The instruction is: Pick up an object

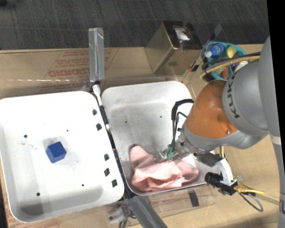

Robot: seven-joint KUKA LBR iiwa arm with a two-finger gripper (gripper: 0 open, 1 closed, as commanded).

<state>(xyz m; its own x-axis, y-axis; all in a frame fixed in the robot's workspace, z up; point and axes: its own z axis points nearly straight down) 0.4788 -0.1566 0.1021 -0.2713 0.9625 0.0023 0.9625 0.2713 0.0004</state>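
Pink cloth (161, 172) lies crumpled along the near wall of the right bin (145, 93), its long axis running along that wall. From my seat I see the gripper (170, 153) right over the cloth's upper edge, toward its right half; whether it's pinching any fabric I can't tell. Soft, floppy folds. A hard-edged blue cube (56, 151) sits far across, in the left bin (10, 112).

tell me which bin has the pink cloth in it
The right bin, the one under the arm. The pink cloth lies crumpled along its near edge, by the gripper. The left bin holds a blue cube instead.
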